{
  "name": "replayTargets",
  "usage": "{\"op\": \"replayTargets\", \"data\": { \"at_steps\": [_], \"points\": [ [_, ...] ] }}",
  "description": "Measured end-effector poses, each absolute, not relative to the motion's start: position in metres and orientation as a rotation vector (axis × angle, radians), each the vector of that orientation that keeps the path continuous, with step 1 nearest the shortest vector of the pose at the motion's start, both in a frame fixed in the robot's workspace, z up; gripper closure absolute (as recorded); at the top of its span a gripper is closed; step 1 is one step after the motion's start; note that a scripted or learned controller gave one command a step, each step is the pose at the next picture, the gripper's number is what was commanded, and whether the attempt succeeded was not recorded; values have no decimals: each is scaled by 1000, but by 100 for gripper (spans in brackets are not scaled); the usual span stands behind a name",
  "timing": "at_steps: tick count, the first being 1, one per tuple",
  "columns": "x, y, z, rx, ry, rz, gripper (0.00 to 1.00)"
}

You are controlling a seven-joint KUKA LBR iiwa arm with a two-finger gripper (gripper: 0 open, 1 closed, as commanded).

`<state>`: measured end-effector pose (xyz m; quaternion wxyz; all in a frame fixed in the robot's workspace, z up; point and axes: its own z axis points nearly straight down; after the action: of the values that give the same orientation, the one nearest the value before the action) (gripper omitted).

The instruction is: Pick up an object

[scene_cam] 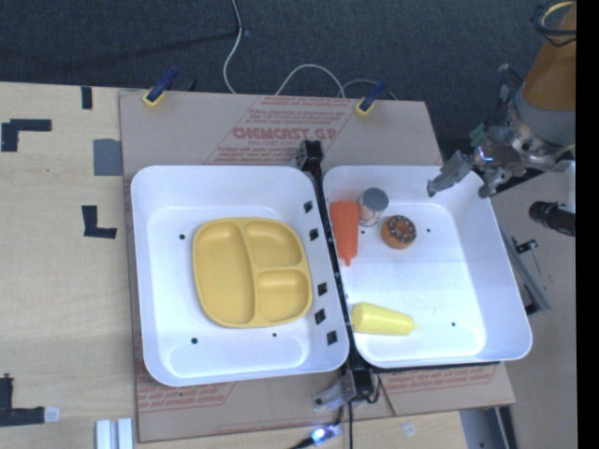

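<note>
Gripper point(465, 178) hovers at the upper right rim of the right bin point(468, 279), above its back corner; fingers appear spread apart, nothing between them.

Landmark: orange carrot-shaped toy point(345, 229), lying lengthwise against the right bin's left wall. Candidates relative to it:
- small grey-capped jar point(372, 204), just right of the carrot's top end, touching or nearly so (cannot tell which).
- brown round donut-like piece point(399, 231), right of the carrot, near the jar.
- yellow cone-shaped piece point(380, 320), below the carrot, by the same wall.
- yellow divided plate point(252, 271), left of the carrot in the left bin point(154, 279).

Judgement: all look like light, rigid plastic toys, smooth and likely slippery. The donut sits clear of walls (best access); grip across its width. The carrot and cone taper, so a pinch near the tip could squirt out; take them at the thick middle.
</note>
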<state>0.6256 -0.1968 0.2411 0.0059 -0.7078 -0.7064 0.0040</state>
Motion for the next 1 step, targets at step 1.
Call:
{"op": "replayTargets", "data": {
  "at_steps": [1],
  "points": [
    [628,-196,249,-2219,-2222,2,0]
  ]
}}
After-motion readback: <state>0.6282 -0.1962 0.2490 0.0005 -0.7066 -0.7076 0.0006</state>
